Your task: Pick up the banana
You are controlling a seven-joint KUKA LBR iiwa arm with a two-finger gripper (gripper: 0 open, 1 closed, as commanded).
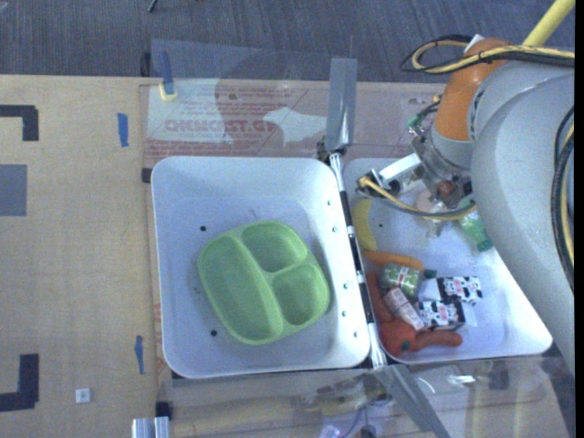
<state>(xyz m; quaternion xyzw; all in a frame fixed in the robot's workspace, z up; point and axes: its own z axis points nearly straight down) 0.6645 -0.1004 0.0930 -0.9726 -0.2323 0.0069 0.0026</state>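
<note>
Against the right bin's (511, 336) left wall you see the banana (364, 224), its long axis running far to near, lying just left and slightly near of the gripper (440, 210), whose opening you cannot judge from above.

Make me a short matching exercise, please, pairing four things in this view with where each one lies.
Things:
1. green divided plate
2. banana
3. cow-patterned carton
4. gripper

Places:
A. against the right bin's left wall, near its far end
B. lying in the middle of the left bin
C. over the far part of the right bin
D. in the near part of the right bin, right of the red items

Pairs: 1-B, 2-A, 3-D, 4-C
</note>
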